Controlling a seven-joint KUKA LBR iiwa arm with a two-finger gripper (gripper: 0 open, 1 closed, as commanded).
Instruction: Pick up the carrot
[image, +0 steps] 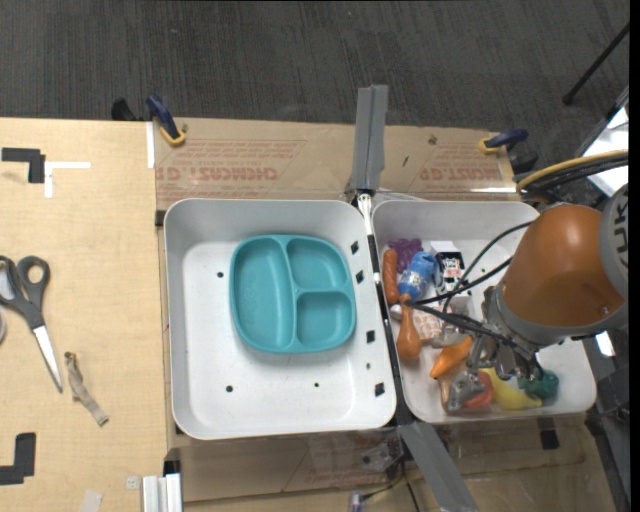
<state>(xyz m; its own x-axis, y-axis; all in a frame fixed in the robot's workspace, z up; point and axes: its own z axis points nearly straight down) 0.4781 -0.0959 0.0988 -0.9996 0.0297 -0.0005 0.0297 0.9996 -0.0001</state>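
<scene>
You are looking down on a tan surface (80, 300) carrying two white bins side by side. The left bin (200, 390) is holding a teal divided plate (293, 293). The right bin (565, 395) is crowded with small toys, and the arm (560, 275), its orange band uppermost, is reaching low over them.

The gripper (478, 372) is sitting down among the toys near the bin's front, and the carrot (451, 357) is lying tilted right against it, its orange tip pointing toward the bin's middle. Cables and clutter are covering the spot, so you cannot tell how the gripper is set or whether the carrot is caught.

A long brownish toy (407, 335) is lying just beside the carrot, and a yellow piece (510, 393) and green piece (543, 385) are resting under the wrist. Scissors (33, 310) are lying far left.

Judging by this, the approach looks done; a confirmed grasp and the lift are remaining.
</scene>
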